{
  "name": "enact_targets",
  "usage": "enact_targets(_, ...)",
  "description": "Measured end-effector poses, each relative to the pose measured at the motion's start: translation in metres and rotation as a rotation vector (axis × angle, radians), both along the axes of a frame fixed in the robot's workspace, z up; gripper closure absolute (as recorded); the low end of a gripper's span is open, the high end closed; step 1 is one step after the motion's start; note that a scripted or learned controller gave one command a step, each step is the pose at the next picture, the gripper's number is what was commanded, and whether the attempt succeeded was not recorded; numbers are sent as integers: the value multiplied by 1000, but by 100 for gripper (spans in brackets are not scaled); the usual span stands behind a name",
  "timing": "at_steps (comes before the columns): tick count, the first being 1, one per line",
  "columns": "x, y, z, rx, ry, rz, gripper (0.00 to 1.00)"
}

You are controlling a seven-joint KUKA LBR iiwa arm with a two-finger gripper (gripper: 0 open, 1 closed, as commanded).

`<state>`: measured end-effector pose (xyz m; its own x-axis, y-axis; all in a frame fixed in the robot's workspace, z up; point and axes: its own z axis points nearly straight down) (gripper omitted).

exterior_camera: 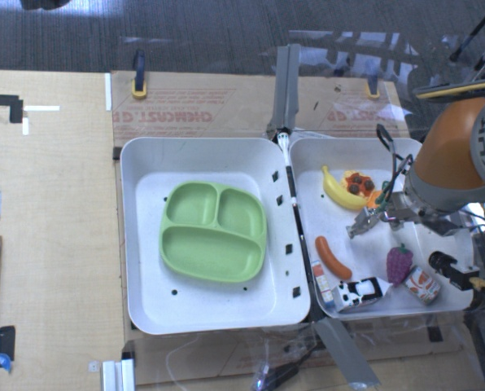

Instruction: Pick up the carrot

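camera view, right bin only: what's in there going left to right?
Sausage → banana → purple grape bunch → small can. Left out, since they overlap others in the order: the black-and-white carton at the bin's front, the dark-and-orange item by the banana, and the gripper.

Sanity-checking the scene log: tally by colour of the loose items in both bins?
Green: 1, green divided plastic plate
Yellow: 1, yellow toy banana
Orange-red: 2, sausage-shaped orange piece; small orange piece by the gripper
Purple: 1, purple grape bunch
Black-and-white: 1, cow-patterned carton
Other: 2, dark berry cluster; orange-and-white can
Total: 8
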<state>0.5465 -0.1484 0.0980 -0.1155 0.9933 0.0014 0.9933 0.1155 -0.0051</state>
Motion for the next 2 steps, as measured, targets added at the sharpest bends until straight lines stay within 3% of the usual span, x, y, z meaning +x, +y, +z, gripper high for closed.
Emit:
enact_targets(1,-43,-46,68,-1,-1,-87,0)
enact_targets(2,47,-15,-9,-1,-3,-36,0)
